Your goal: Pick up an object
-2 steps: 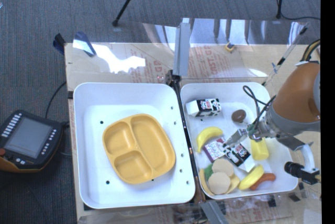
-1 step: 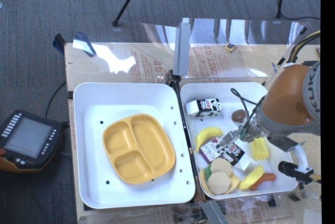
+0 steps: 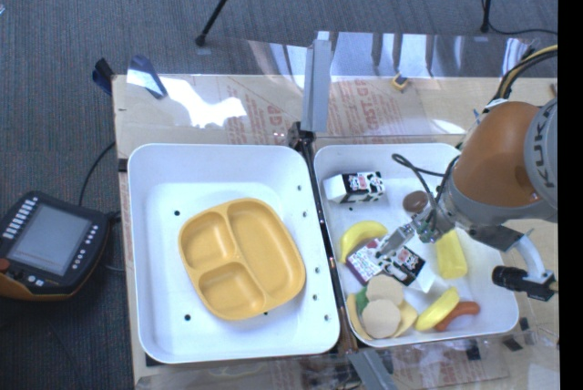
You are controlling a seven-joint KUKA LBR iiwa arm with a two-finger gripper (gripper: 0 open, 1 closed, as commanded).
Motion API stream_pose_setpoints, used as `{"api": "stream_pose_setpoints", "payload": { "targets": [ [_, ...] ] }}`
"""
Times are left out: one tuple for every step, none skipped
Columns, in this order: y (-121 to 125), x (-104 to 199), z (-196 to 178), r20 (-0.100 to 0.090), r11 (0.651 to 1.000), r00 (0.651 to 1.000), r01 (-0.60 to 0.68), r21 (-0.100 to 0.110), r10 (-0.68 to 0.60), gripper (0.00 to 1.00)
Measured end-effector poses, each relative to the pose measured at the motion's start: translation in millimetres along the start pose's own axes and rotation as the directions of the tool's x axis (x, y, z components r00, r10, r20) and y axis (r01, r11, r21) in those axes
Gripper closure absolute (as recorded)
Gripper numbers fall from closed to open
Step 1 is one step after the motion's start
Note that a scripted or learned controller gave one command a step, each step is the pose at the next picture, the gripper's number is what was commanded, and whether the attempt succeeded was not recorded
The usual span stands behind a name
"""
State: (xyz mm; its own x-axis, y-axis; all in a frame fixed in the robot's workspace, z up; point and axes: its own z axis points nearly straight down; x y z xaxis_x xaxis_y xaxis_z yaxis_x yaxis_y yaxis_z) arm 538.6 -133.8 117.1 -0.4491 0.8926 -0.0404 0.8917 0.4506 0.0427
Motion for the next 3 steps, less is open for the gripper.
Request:
{"api": "stream_pose_setpoints", "payload": {
  "targets": [
    [31, -8, 3, -0.014, 0.982, 0.982, -0.188, 0.009, 0.188, 0.0],
    [6, 26, 0, 0.005, 0.977, 0.977, -0.212, -0.018, 0.212, 0.0],
    [5, 34, -1, 0.009, 0.993, 0.993, -0.118, -0.02, 0.118, 0.0]
  ]
}}
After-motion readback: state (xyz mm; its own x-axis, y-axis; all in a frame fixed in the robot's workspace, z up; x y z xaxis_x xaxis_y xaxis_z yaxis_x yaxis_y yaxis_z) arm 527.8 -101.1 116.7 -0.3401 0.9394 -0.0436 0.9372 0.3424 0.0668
